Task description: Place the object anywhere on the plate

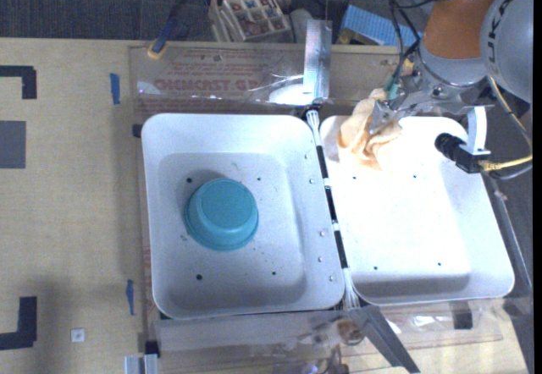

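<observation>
Camera view: end effector (383, 116) seemingly grips pale cloth (366, 140) — right bin (423, 262).

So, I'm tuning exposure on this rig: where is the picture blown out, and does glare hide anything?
Camera view: the right bin is overexposed, its floor nearly featureless white; the left bin is evenly lit, the teal plate crisp; glare streaks the plastic sheet behind; the pale orange object at the gripper looks washed-out and soft.
</observation>
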`<state>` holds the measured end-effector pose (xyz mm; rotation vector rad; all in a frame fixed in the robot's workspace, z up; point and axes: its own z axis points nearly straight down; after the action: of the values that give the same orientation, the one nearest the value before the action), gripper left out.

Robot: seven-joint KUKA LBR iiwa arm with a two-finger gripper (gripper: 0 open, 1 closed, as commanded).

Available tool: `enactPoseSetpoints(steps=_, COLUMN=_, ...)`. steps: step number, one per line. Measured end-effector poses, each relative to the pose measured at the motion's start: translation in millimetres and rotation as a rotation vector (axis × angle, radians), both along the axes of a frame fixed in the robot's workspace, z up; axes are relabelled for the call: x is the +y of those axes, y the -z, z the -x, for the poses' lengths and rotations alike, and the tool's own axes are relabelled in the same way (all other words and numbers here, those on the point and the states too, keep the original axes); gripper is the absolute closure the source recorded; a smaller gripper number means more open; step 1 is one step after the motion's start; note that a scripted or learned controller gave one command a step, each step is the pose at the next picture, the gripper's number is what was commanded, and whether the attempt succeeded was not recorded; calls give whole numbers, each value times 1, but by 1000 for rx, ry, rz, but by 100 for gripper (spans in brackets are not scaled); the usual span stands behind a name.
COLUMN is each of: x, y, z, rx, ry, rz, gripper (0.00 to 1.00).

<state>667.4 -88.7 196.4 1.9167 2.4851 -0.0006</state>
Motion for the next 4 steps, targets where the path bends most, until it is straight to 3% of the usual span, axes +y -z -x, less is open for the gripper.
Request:
enactPoseSetpoints(steps=1, x=0, y=-29, z=-1, rx=-2, ry=0, rz=0, gripper=100)
enactPoseSetpoints(steps=2, x=50, y=-20, z=2, rx=2, ry=-400, rz=-2, gripper=100)
enactPoseSetpoints(steps=4, x=160, y=-40, z=10, rx=-6, ry=-1200, rz=2, gripper=100)
